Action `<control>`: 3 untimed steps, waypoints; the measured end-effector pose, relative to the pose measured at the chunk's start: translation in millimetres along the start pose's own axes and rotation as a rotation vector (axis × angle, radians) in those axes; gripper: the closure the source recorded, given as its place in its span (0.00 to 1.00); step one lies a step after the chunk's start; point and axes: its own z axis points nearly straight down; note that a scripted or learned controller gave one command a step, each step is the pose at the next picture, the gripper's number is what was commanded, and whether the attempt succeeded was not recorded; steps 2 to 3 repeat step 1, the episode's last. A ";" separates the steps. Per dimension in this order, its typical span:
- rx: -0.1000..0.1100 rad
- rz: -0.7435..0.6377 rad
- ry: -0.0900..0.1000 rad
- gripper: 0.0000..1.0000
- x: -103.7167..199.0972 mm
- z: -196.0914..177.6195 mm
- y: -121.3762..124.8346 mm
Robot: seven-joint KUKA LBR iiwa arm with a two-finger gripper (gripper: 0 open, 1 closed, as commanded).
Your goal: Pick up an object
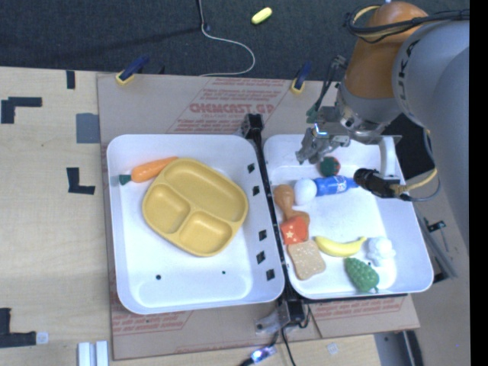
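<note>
Toy foods lie scattered in the right bin [408, 277], and any of them could be the thing to pick up. Near the bin's top sits a small dark ball with a red patch [329, 165], directly under the gripper [316, 148]. Just below it a blue bottle [331, 185] lies on its side, its white cap end [304, 191] pointing left. Beside the cap, against the bin's left wall, is a brownish piece [284, 197], then an orange-red block with a white mark [296, 228], then a slice of toast [306, 259]. A banana [338, 245] lies to the right of the toast, a white lumpy piece [380, 250] beyond it, and a green knobbly vegetable [361, 274] near the bottom edge.

Over the bin's upper left part the gripper hangs from the grey arm [435, 59] with its orange band [375, 52]. Whether anything sits between its fingers, or how far apart they stand, cannot be told from this slanted view.

In the left bin [145, 292] a yellow divided plate [195, 206] lies tilted across the middle, and a carrot [151, 169] rests just beside its upper left edge. Both bins sit on a cardboard sheet [221, 105] on the worktop [46, 227]. A small yellow object [261, 15] lies on the dark floor beyond.
</note>
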 end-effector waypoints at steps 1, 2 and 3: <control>-0.004 0.000 0.001 1.00 -12.7 -10.3 5.1; -0.004 0.000 0.001 1.00 -12.7 -10.3 5.1; -0.004 0.000 0.001 1.00 -12.7 -10.3 5.1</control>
